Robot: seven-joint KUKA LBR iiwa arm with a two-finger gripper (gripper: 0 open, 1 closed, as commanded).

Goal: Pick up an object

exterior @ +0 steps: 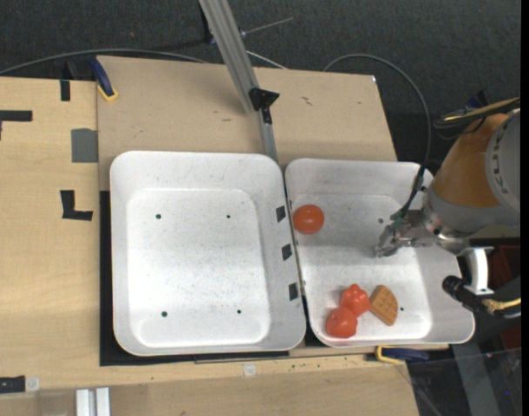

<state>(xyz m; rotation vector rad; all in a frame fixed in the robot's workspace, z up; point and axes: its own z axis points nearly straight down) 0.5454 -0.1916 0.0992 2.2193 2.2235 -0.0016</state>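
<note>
Now, pincer (388,244): low in right bin (351,180), grip state I cannot tell.
Approach: I would centre over one object.
Nearest: waffle piece (384,304).

The arm (490,176) has a rounded grey housing with a broad orange band above the wrist. A thin dark cable runs along the wrist to the small grey metal gripper (388,243).

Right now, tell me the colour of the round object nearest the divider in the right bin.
Orange-red ball, plain, in the camera view.
</note>
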